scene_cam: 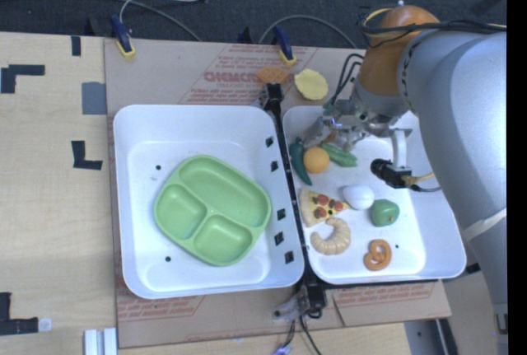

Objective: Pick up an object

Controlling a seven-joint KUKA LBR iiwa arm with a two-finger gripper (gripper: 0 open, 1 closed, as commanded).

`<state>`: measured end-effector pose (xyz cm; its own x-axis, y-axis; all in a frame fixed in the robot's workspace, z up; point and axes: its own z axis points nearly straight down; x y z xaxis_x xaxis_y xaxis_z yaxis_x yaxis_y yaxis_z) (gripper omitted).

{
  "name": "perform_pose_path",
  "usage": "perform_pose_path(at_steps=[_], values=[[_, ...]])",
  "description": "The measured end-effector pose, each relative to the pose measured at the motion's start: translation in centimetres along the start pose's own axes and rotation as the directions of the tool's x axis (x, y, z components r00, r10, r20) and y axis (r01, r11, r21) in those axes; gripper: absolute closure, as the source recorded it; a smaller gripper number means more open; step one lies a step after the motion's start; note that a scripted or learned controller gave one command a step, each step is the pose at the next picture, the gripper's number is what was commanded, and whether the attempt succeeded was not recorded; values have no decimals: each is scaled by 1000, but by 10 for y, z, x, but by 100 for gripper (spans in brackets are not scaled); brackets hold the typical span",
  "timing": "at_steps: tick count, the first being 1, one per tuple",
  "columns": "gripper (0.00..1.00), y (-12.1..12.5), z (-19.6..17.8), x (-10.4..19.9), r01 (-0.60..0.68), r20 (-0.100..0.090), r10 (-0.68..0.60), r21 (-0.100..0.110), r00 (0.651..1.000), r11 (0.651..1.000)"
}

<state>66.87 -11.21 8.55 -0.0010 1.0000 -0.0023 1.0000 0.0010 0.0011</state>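
The grey two-finger gripper (333, 133) hangs low over the round orange plastic fruit (316, 159) in the right white bin (436, 250), apparently at the reaching step, its jaw state impossible to tell; next comes a descent around 1 toy.

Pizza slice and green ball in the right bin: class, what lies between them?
In the camera view, a small white egg-shaped piece lies between the pizza slice and the green ball, on the right bin's floor.

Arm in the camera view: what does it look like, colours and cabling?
The arm is bulky, rounded and light grey, with an orange band above the wrist. Thin black cables loop around that band. The end effector is small metallic hardware, too cluttered to describe further.
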Motion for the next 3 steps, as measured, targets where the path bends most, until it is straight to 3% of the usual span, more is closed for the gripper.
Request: perform_pose_path(at_steps=[1,3], values=[[0,-1,-1,7,-4,13,4,-1,1000,1000],[0,-5,-1,8,-4,11,4,-5,1000,1000]])
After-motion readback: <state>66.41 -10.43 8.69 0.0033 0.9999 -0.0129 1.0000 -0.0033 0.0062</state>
